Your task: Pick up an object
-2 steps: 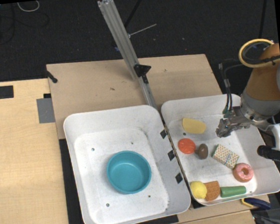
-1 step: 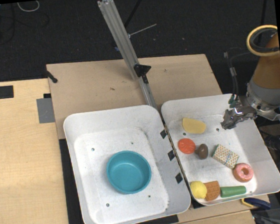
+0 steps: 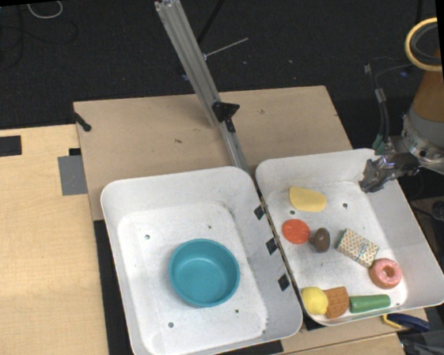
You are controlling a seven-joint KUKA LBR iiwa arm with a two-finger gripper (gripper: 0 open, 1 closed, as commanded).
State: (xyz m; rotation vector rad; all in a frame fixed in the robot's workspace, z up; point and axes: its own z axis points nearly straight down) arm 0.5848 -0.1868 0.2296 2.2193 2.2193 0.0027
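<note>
The right bin [image 3: 394, 217] holds several small toy foods: a pale yellow piece [image 3: 307, 198], a red-orange round piece [image 3: 296, 231], a brown ball [image 3: 320, 239], a patterned tan block [image 3: 357, 246], a pink donut [image 3: 386, 272], a yellow lemon [image 3: 315, 300], an orange-brown piece [image 3: 336, 301] and a green piece [image 3: 369, 302]. My gripper [image 3: 373, 175] hangs over the bin's upper right edge, apart from all of them, with nothing seen between its fingers.
The left bin [image 3: 132, 223] holds a teal bowl [image 3: 204, 272]. A slanted metal rail [image 3: 198, 72] runs from the top down to the gap between the bins. Black clips [image 3: 270, 244] sit along the divider. Bare bench lies to the left.
</note>
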